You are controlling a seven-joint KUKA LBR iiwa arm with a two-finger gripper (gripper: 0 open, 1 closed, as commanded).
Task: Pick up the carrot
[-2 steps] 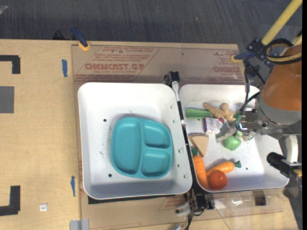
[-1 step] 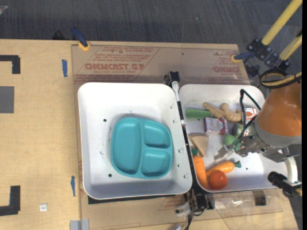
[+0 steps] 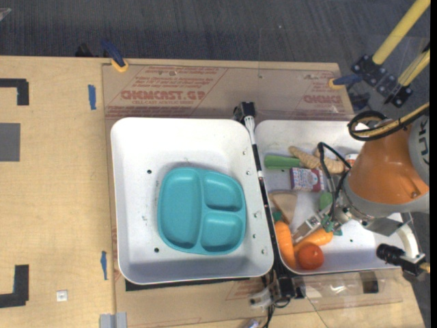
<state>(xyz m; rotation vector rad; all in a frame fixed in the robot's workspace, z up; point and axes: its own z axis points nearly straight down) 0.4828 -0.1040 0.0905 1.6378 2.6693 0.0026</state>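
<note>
carrot (image 3: 315, 237) just below gripper (image 3: 326, 222)

Two bins sit side by side on the desk (image 3: 54, 183). The left bin (image 3: 130, 149) holds a divided plate (image 3: 202, 210) near its middle. The right bin (image 3: 362, 248) holds a cluster of things: a carrot (image 3: 316, 238) lies near the front, touching a tomato (image 3: 309, 256) just in front of it, with another carrot-like piece (image 3: 284, 243) against the left wall. Farther back lie a small packet (image 3: 304, 178), a long vegetable (image 3: 283, 161) and a knobbly root (image 3: 315, 158). The gripper (image 3: 326, 221) hangs over the carrot, the arm (image 3: 386, 173) entering from the right.
</note>
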